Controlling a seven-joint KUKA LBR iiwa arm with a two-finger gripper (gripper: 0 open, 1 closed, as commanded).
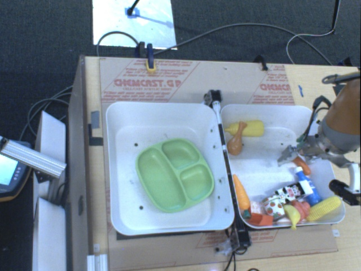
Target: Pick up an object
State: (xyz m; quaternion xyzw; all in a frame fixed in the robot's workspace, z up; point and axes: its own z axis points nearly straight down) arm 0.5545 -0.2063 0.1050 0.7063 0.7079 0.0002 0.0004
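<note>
Gripper [289,153], closure indeterminate, hovering at three o'clock in right white bin [265,171]; nearby blue-capped white plastic bottle [305,184] risks being nudged aside.

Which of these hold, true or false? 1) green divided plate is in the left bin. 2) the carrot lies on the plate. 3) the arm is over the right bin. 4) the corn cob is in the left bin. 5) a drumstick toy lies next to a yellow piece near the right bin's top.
1) True: the green divided plate sits in the left bin.
2) False: the carrot lies in the right bin, by the divider.
3) True: the arm reaches over the right bin.
4) False: the corn cob lies in the right bin's lower right corner.
5) True: the drumstick overlaps the yellow piece.
</note>
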